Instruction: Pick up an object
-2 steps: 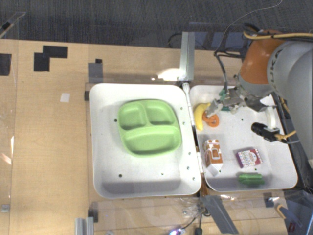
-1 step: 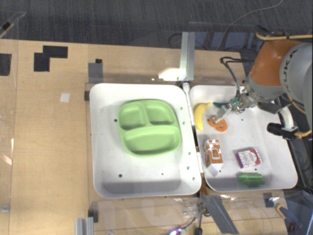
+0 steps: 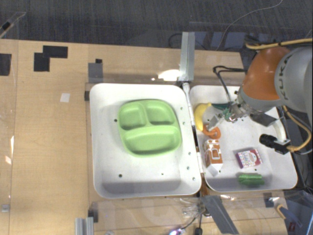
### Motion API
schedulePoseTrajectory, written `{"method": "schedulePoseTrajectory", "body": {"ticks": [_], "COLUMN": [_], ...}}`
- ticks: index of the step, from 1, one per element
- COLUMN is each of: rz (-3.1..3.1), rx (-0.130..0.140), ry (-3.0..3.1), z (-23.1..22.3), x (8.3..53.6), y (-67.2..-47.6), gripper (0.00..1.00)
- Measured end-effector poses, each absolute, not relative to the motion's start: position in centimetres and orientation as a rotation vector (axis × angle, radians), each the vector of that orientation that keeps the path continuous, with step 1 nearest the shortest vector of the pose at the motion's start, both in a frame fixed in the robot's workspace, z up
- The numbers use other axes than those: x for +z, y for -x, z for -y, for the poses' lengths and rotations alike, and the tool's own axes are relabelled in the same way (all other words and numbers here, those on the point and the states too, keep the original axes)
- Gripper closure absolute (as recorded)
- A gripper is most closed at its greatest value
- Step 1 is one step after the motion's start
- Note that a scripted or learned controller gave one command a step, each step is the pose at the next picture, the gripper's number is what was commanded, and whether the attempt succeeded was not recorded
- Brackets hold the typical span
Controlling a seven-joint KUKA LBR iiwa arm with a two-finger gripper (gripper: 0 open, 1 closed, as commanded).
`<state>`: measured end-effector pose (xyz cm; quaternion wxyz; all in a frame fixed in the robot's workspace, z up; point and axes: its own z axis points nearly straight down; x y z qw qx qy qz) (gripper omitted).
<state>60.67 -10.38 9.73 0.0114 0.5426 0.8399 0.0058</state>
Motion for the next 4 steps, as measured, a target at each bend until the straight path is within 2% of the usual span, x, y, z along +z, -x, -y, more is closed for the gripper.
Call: {"method": "schedulePoseTrajectory", "body": {"ticks": [1, 3, 4], "rz": [-2.521, -2.401, -2.516], "rx": [0.022, 0.021, -0.006], "ry": [-1.825, -1.995, -1.895], "z": [9.9, 9.3, 9.4], "x": [9.8, 9.7, 9.5], "y": [-59.8, -60.6, -65.2], "gripper": [0.00, 0.00, 0.00]}}
